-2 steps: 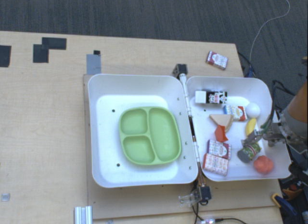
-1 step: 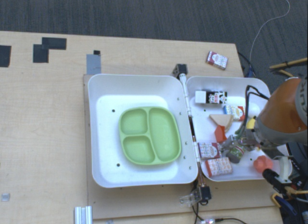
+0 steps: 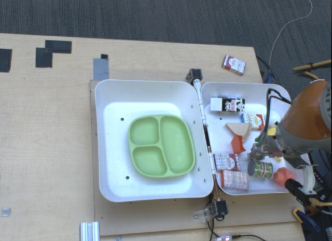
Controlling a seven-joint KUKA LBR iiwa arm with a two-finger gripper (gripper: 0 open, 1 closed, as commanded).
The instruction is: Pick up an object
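The left bin (image 3: 150, 92) holds a green divided plate (image 3: 161, 146) at its centre. In the right bin (image 3: 218, 92), a black-and-white carton (image 3: 227, 104) lies at 12 o'clock, a tan wedge (image 3: 239, 129) mid-bin, and two red-and-white packets (image 3: 231, 171) at 7 o'clock. The end effector (image 3: 258, 153) hangs just above a green-labelled can (image 3: 260, 170) at 5 o'clock; how far it is open cannot be told.

The grey arm with its orange band reaches in from the right, gripper (image 3: 258, 153) pointing down.
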